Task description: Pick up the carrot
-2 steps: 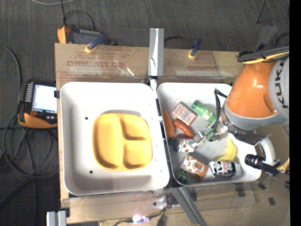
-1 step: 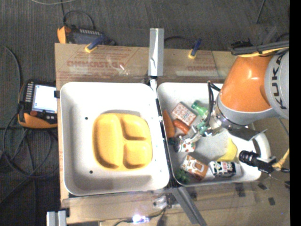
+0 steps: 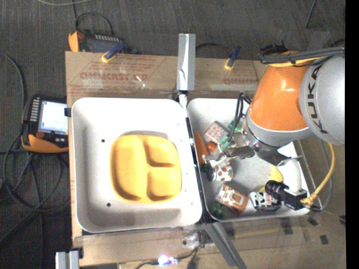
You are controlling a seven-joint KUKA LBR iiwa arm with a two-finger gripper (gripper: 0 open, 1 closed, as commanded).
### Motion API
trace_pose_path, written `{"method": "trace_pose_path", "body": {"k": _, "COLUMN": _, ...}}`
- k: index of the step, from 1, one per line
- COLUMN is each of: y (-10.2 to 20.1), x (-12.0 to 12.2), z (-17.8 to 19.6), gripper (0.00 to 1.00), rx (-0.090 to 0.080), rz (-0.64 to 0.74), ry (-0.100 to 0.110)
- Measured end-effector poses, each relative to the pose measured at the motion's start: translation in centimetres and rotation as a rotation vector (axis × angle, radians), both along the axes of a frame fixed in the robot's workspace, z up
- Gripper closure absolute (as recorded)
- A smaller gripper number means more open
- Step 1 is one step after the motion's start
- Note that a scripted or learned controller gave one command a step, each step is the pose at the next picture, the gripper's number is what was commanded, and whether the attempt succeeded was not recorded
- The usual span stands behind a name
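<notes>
**Camera view: arm reaching down toward the carrot by the divider**

Camera view is showing, on the left, a white bin (image 3: 84, 167) holding a yellow divided plate (image 3: 147, 167), which plays no part here. Moving right, the carrot (image 3: 200, 144) is lying in the right bin (image 3: 307, 175), tight against its left wall, running lengthwise along that wall. Just beside it the gripper (image 3: 216, 162) is hanging low over the clutter, close to a small spotted cup (image 3: 224, 174) and a patterned packet (image 3: 215, 132).

How wide the fingers are standing I cannot tell from up here, and nothing looks caught between them. Farther right, the grey and orange arm (image 3: 286, 102) is covering much of the bin.

It looks to me like the approach step, with the grasp not yet made. The next move is calling for a shift toward the wall, lining up across the carrot, without nudging the cup.
</notes>
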State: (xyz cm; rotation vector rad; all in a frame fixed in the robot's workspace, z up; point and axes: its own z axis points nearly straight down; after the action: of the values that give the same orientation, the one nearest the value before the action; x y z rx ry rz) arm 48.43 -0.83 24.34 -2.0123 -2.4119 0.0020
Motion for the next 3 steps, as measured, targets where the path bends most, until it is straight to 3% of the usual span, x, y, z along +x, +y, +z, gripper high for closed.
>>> {"method": "trace_pose_path", "body": {"k": 1, "y": -2.1, "x": -0.1, "z": 0.1, "gripper": 1.00, "rx": -0.002, "rz": -0.222, "ry": 0.002}}
{"method": "trace_pose_path", "body": {"k": 2, "y": -6.8, "x": -0.1, "z": 0.3, "gripper": 1.00, "rx": -0.003, "rz": -0.448, "ry": 0.003}}
{"method": "trace_pose_path", "body": {"k": 3, "y": -8.9, "x": -0.1, "z": 0.4, "gripper": 1.00, "rx": -0.002, "rz": -0.576, "ry": 0.003}}
